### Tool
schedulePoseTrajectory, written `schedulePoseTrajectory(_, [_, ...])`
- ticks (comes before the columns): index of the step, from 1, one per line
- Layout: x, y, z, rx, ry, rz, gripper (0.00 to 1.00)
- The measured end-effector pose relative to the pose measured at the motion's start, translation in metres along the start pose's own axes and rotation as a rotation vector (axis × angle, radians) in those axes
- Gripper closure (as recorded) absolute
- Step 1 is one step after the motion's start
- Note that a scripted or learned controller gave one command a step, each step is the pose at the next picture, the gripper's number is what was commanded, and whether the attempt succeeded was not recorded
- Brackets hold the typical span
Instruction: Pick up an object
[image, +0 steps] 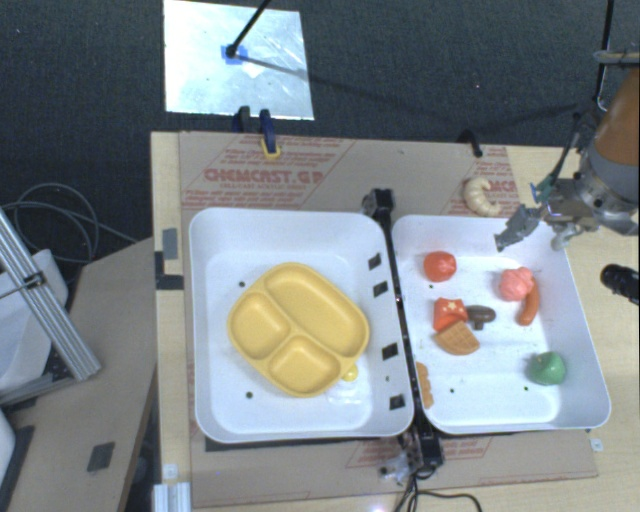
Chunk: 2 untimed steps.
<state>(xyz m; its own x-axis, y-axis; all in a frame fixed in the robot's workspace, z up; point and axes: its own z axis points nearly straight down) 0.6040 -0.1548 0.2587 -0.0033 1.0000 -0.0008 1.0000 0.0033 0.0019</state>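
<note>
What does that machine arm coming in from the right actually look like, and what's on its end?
The grey arm with an orange band ends in a blocky metal head carrying a small two-fingered pincer of grey metal. Thin dark cables run down along it from above.

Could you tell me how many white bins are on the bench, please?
2. The left bin holds a yellow divided plate; the right bin holds small toy food items, such as a green one. None appears hidden.
</note>
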Motion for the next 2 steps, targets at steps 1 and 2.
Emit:
schedulePoseTrajectory(1, [-0.033, 0.026, 0.182, 0.004, 0.002, 0.001, 0.0])
schedulePoseTrajectory(2, [-0.039, -0.038, 0.174, 0.006, 0.002, 0.004, 0.0])
